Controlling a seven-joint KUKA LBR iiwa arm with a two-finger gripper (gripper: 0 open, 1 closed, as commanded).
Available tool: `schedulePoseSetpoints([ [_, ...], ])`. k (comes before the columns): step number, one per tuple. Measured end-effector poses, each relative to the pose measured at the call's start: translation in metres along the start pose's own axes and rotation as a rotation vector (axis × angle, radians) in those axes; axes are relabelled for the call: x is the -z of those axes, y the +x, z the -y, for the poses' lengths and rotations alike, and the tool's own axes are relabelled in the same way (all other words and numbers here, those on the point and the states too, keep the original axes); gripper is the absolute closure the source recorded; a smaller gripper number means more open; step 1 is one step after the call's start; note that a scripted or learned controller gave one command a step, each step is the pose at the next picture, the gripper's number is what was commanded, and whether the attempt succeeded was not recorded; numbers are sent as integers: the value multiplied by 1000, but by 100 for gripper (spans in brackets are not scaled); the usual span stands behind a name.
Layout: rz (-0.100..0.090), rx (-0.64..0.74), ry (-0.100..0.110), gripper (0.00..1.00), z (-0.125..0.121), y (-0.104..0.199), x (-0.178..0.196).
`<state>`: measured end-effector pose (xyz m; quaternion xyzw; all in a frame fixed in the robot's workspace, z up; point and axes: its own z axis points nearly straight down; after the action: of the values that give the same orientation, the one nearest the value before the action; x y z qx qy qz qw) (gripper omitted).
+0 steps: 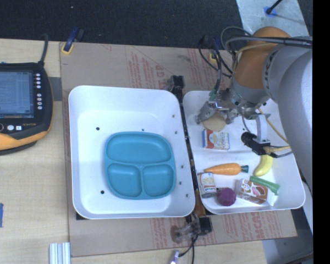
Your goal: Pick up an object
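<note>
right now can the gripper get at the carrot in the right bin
Probably yes. The carrot lies flat with open floor around it, apart from the small carton above it, and the gripper hangs over the same bin, near its far end.

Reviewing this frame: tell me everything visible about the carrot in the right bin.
The carrot is orange and smooth, looks like plastic, with a small green stub at its right end. It lies flat, lengthwise left to right, mid right bin, apart from the gripper further up. A small carton sits above it, a purple ball below; it seems to touch neither.
</note>
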<state>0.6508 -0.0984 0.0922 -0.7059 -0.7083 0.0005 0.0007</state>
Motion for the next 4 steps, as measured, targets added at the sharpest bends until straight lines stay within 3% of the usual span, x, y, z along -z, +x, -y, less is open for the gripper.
schedulePoseSetpoints([
  [1,1,0,-1,0,-6,-23,0],
  [2,0,1,3,0,-5,-7,0],
  [3,1,-1,0,0,-6,-26,0],
  [4,1,1,3,0,81,-10,-1],
])
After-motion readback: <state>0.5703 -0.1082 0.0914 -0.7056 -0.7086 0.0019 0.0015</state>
